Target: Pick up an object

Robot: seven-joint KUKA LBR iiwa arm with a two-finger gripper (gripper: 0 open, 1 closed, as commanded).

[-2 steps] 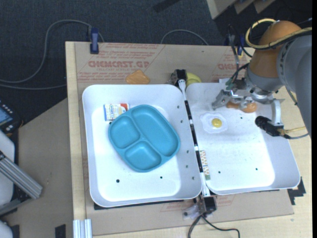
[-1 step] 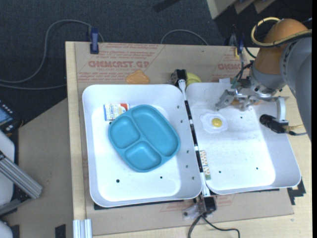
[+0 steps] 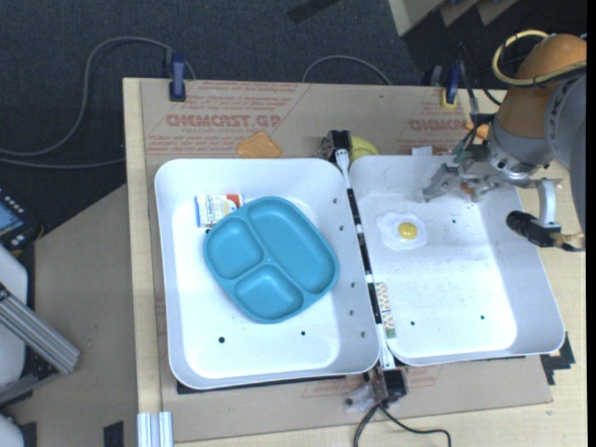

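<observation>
A fried-egg toy [image 3: 406, 230], white with a yellow yolk, lies in the right bin [image 3: 484, 296] near its left side. In the left bin [image 3: 186, 324] a blue divided plate [image 3: 270, 258] rests partly over a small white, red and blue packet [image 3: 215, 207]. My gripper [image 3: 458, 186] hangs low over the right bin's far edge, up and to the right of the egg and apart from it. Its grey fingers [image 3: 436, 190] are spread open with nothing between them.
On the bench behind the bins lie an orange piece [image 3: 258, 144] and a yellow object [image 3: 362, 148] beside a black clip [image 3: 336, 142]. Blue clamps [image 3: 177, 74] [image 3: 452, 86] hold the board's far edge. The arm's black side part [image 3: 535, 228] overhangs the right bin's right side.
</observation>
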